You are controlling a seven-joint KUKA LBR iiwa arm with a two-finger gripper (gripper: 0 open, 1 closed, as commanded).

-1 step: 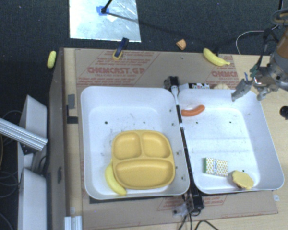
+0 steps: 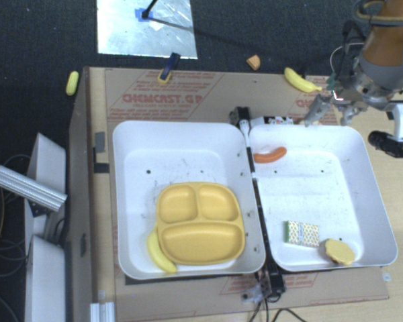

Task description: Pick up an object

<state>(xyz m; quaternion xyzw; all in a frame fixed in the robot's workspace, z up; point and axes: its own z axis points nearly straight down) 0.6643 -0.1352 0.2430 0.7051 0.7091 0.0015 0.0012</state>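
Tool [image 2: 330, 111]: I see it hanging over the far rim of the right bin [image 2: 373, 180], at about 1 o'clock of that bin, its two fingers spread apart with nothing between them.
Arm [image 2: 386, 35]: comes in from the upper right, orange band above the wrist.
Nearest candidate: the orange sausage [image 2: 269, 155], lying flat near the bin's far-left corner, at roughly 8 o'clock from the tool and apart from it.
Other candidates: a patterned packet [image 2: 301, 233] and a round yellow piece [image 2: 339, 251], just beside each other at the bin's 5 o'clock.
Left bin [image 2: 131, 180]: a yellow divided plate [image 2: 200, 221] with a banana [image 2: 158, 252] tucked against its near-left edge.
How I'd do it: shift the tool over the sausage, turn the fingers across its short axis, then descend straight (it is thin and rounded, so I judge it could roll or slip out).
Look of the thing: smooth, orange-red, slightly curved, slim.
Outside the bins: a second banana [image 2: 299, 80] on the surface, at 10 o'clock from the tool.
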